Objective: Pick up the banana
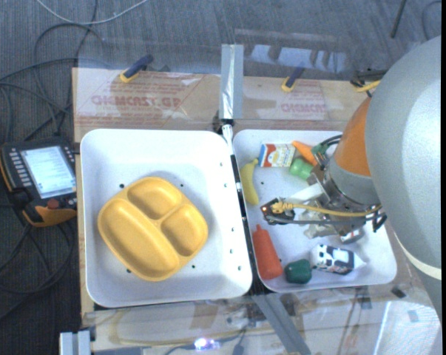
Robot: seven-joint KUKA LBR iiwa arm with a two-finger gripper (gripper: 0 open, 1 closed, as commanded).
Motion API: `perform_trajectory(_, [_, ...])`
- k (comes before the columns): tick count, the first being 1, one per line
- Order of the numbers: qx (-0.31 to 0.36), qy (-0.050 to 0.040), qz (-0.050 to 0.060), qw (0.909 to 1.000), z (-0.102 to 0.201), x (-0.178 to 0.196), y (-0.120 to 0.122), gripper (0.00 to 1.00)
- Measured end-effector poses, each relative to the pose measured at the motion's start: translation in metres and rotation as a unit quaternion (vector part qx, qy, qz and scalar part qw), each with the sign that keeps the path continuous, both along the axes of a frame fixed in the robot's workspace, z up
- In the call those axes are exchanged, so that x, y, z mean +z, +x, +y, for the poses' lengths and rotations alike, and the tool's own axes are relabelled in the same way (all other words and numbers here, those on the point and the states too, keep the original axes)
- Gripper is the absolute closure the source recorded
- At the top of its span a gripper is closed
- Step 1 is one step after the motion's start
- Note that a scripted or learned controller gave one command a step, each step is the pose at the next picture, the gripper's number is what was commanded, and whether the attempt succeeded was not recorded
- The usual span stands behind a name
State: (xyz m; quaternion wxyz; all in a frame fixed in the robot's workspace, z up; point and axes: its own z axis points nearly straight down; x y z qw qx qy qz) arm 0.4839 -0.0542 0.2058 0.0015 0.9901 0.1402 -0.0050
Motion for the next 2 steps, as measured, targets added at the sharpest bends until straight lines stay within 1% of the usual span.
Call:
perform_trajectory(1, [-0.038,-0.0009,0.001,0.9993,0.039,-0.023,0.049,1.0])
perform_trajectory(2, [0.163,0.003,0.002,0.9866,0.032,-0.014,-0.001,1.0])
